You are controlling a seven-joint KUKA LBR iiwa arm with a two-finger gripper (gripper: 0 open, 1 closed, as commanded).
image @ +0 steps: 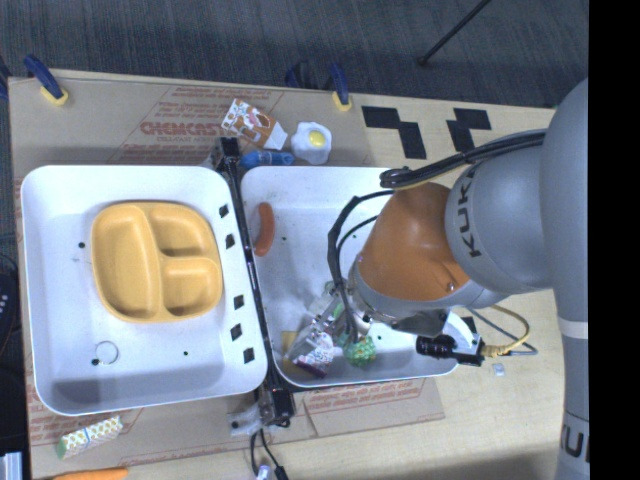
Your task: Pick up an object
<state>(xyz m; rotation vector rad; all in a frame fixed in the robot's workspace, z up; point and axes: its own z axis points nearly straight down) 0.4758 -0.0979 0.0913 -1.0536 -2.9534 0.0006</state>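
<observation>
Camera view showed gripper [335, 320] low over cluttered wrappers [318, 350] in right bin [300, 183]; finger state indiscernible; crowding risked a slipped grasp.

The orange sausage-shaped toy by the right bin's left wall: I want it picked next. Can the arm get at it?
Probably yes. The orange sausage-shaped toy lies alone on bare bin floor, nothing on top; the gripper is low over clutter nearby. The bin's left wall beside it may crowd a finger.

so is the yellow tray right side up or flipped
Right side up: the yellow tray in the left bin shows its three hollow compartments facing upward.
</observation>
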